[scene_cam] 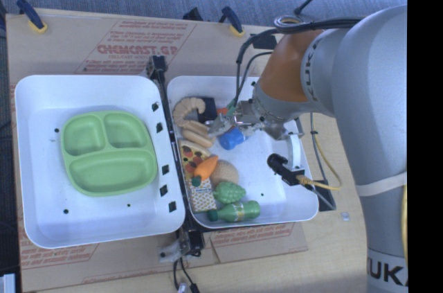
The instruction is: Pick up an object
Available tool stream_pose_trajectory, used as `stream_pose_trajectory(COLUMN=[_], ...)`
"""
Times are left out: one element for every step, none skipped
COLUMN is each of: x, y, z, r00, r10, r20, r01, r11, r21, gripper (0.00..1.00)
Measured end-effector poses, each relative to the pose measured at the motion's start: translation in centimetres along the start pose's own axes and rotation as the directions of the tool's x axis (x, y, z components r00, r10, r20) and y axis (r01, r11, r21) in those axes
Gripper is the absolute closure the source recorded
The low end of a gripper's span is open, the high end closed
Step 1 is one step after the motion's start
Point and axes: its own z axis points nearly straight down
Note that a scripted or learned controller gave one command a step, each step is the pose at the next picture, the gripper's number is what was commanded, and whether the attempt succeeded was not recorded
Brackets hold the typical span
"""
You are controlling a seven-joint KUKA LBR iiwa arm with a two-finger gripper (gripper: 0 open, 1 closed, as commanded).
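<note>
My gripper hangs low over the upper middle of the right bin. A small blue cylinder lies directly under its tip; whether they touch is unclear. Toy food is piled along the bin's left side: a tan croissant, pale bread sticks, a pizza slice, an orange carrot, a brown round piece, a green bumpy piece and a green bottle lying on its side.
The left bin holds a green divided plate. A checkered cracker lies near the bins' shared wall. The grey arm covers the right bin's upper right corner. Bare white floor lies in the right bin's right half.
</note>
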Motion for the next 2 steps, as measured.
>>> stream_pose_trajectory(x=[1.1, 1.0], y=[-0.4, -0.3], z=[0.6, -0.5], r00=[1.0, 1.0], r10=[0.003, -0.002], r20=[0.013, 0.016], r01=[-0.002, 0.003], r11=[1.0, 1.0], r21=[-0.021, -0.021], gripper=[0.0, 1.0])
